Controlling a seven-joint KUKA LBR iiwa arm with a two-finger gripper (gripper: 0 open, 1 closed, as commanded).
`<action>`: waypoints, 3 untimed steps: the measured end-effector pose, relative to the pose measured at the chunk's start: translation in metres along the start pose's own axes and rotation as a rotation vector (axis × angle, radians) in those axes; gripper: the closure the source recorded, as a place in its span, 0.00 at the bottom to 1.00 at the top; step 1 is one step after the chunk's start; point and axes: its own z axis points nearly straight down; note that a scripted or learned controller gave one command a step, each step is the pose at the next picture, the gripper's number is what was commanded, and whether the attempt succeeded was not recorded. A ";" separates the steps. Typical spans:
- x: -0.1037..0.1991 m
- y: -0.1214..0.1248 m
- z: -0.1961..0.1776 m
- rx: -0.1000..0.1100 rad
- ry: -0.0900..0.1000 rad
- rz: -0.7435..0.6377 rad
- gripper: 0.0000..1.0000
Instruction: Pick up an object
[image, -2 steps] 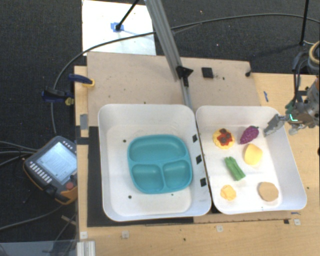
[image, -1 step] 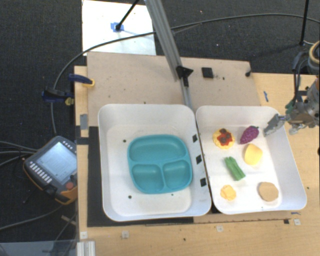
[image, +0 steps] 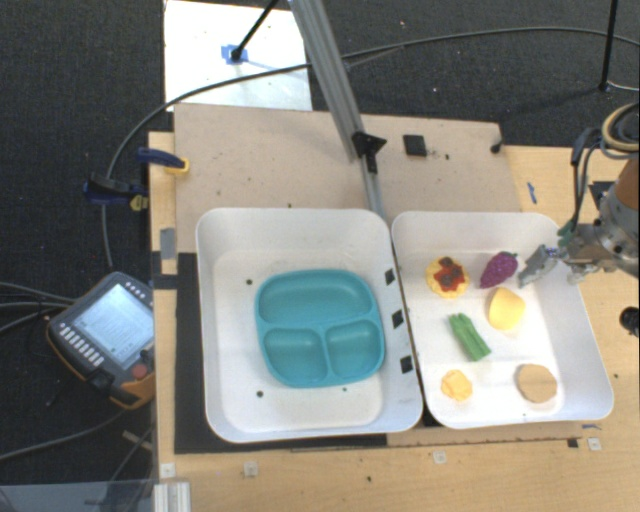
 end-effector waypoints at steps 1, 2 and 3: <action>0.000 -0.009 0.057 0.002 0.001 0.000 0.00; -0.001 -0.012 0.100 0.000 0.000 0.000 0.00; -0.001 -0.010 0.086 -0.006 -0.002 0.000 1.00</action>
